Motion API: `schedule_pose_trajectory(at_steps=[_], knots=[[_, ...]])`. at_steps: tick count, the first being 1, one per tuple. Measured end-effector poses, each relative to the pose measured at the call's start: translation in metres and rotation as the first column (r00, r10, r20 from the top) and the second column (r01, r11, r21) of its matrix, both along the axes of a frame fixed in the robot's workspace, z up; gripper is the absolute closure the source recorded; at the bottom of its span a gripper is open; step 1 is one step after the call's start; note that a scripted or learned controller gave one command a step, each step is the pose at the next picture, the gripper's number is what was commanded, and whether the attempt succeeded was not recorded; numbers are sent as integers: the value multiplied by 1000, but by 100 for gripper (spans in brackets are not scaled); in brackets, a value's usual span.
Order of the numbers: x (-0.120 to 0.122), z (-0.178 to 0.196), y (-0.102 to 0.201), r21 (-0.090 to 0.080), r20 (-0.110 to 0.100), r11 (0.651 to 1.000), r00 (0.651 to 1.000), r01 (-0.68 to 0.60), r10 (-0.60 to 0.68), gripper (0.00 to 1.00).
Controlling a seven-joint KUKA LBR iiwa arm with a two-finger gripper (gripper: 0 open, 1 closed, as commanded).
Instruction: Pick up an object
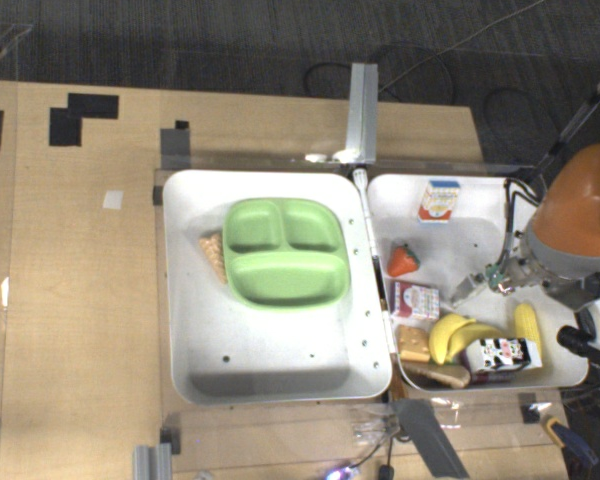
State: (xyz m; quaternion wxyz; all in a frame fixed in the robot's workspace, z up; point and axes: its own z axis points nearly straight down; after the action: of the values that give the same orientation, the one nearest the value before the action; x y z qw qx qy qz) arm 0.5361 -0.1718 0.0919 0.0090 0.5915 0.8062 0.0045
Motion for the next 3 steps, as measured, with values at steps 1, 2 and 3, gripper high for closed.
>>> schedule_pose_trajectory(at_steps=[1,2,3], knots=[[-12,1,37,-3,3,999,999,-34,34,0],[22,-1,40,8,-6,909,909,417,-417,0],[135,-4,71,6,-12,913,913,408,-408,0]])
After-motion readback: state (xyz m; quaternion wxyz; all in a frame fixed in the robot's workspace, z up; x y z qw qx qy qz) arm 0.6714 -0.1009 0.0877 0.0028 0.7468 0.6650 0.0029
